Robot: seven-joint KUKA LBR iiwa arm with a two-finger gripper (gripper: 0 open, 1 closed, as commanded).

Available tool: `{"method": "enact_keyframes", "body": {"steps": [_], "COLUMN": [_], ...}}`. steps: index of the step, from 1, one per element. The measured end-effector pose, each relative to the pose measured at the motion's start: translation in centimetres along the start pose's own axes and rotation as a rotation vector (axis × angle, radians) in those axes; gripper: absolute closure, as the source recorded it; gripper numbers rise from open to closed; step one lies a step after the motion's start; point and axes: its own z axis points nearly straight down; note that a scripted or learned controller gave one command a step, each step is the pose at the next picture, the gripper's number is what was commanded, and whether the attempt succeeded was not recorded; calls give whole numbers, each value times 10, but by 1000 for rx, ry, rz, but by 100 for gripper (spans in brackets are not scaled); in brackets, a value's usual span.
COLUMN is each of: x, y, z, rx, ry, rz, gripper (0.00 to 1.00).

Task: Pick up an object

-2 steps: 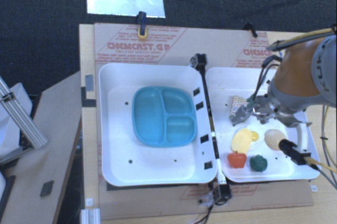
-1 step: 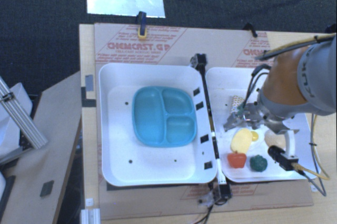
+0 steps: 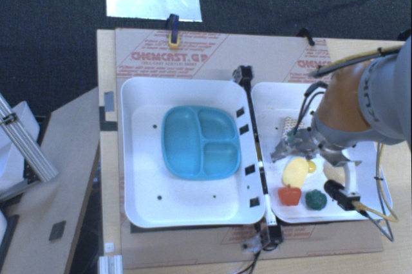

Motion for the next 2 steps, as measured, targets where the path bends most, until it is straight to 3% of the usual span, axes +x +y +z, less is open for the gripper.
{"method": "enact_keyframes", "body": {"steps": [1,2], "x": [-1,-2], "y": [2,1], "z": [-12,-56], "rx": [-6,-3], "ry": [-2,-1], "rz": [1,-2], "gripper": [100,100]}}
